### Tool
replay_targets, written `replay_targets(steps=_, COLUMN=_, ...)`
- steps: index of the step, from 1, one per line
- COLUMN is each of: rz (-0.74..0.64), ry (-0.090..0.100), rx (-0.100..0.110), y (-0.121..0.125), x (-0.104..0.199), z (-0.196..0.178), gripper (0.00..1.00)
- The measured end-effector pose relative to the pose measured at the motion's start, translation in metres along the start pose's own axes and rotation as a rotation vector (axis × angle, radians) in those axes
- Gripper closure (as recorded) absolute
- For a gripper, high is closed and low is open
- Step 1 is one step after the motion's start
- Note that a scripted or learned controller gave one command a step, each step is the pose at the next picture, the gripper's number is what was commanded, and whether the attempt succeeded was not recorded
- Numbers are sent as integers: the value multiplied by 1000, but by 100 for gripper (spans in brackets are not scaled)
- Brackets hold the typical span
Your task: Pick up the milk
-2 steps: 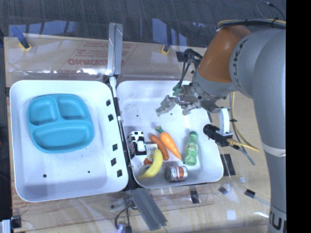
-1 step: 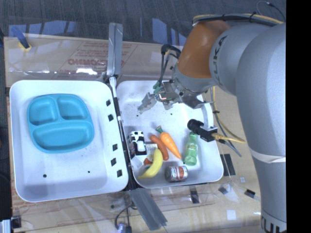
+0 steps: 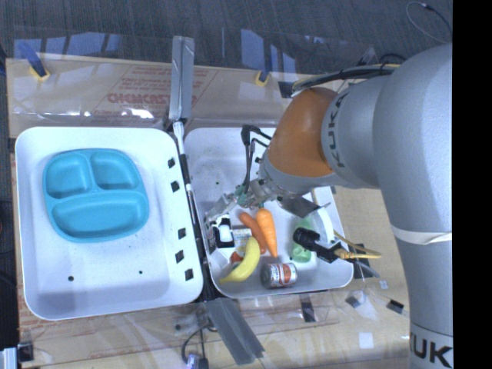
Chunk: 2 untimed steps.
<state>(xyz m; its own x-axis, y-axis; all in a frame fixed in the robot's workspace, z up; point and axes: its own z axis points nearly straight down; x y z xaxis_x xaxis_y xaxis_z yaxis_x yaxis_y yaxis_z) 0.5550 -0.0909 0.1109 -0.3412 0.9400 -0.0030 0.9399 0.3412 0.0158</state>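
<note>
The grey arm with its orange band (image 3: 304, 141) is down inside the right-hand shallow white bin (image 3: 201, 156), and the two-finger gripper (image 3: 244, 196) hangs low over the clutter; whether it's open or closed, I cannot tell. The small white milk carton with black print (image 3: 223, 233) sits at seven o'clock from it, hard against the bin's left wall. This looks like the approach. Next it must shift toward seven o'clock and drop. Tight there: orange carrots (image 3: 261, 229) at three o'clock of the carton, yellow banana (image 3: 244, 261) at five. Open floor lies at twelve.
</note>
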Motion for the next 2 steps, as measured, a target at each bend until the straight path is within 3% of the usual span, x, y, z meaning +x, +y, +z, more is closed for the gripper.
replay_targets(steps=1, rz=-57, ry=-9, rx=-19, y=-26, x=-2, z=4, gripper=0)
replay_targets(steps=2, rz=81, ry=-4, rx=-16, y=-44, x=-23, z=5, gripper=0)
